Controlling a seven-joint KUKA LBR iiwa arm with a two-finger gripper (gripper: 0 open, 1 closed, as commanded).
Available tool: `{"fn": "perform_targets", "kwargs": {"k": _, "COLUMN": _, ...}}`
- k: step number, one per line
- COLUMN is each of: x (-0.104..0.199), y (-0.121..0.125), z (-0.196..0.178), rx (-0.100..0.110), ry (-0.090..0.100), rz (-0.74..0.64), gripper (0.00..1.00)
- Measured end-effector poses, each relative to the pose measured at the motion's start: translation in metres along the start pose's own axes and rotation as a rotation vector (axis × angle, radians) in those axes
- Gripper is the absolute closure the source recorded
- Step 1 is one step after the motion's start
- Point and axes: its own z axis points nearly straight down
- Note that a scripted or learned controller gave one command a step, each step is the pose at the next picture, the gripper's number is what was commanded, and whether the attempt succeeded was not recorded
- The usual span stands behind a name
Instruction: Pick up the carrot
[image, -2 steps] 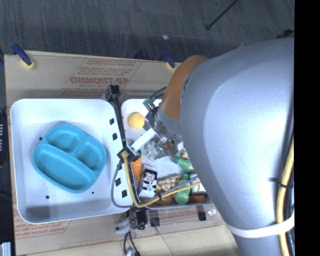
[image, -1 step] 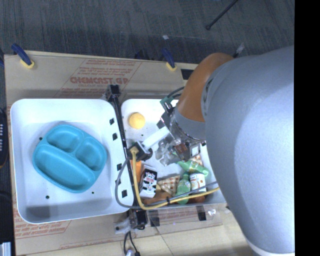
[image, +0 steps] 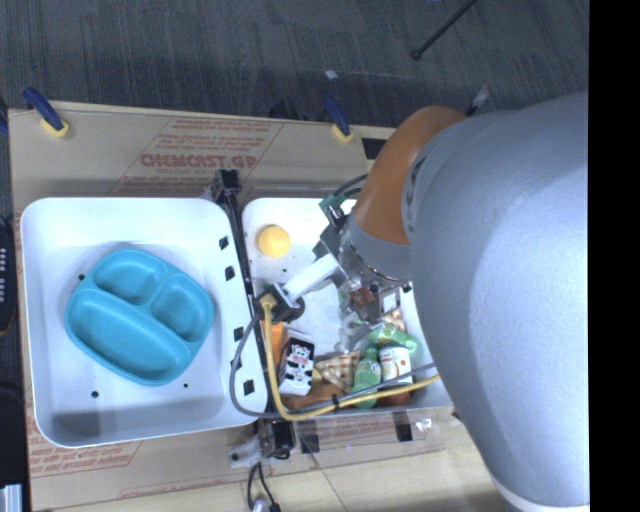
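Camera view. My arm (image: 500, 260) reaches in from the right and hangs over the right bin (image: 262, 212), its grey body and orange band (image: 395, 180) covering most of that bin's right half. My gripper (image: 362, 300) sits low over the clutter in the bin's near end. I cannot tell how my tool stands or whether it has hold of anything: the wrist hardware blocks the line of sight.

The carrot (image: 276, 335), as best I can judge, is the orange piece lying against the bin's left wall, near a small black-and-white carton (image: 297, 366); more orange shows along the near wall under a yellow cable (image: 340, 402). It is left of my gripper and apart from it. A yellow ball (image: 273, 240) rests alone at the far end. Green-labelled packages (image: 385, 362) crowd the near right corner.

The left bin (image: 40, 300) holds a blue divided plate (image: 140, 315), well apart from the work.

Judgement: the carrot's position tight to the wall leaves little finger room on that side.
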Motion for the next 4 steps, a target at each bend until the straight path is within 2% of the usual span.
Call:
{"fn": "perform_targets", "kwargs": {"k": 1, "x": -0.01, "y": -0.028, "z": 0.057, "rx": -0.003, "ry": -0.005, "rz": -0.201, "gripper": 0.0}}
{"fn": "perform_targets", "kwargs": {"k": 2, "x": -0.011, "y": -0.011, "z": 0.055, "rx": -0.003, "ry": -0.001, "rz": 0.107, "gripper": 0.0}}
{"fn": "perform_targets", "kwargs": {"k": 3, "x": 0.002, "y": -0.063, "z": 0.057, "rx": 0.002, "ry": -0.004, "rz": 0.07, "gripper": 0.0}}
{"fn": "perform_targets", "kwargs": {"k": 4, "x": 0.002, "y": -0.062, "z": 0.056, "rx": 0.001, "ry": -0.004, "rz": 0.072, "gripper": 0.0}}
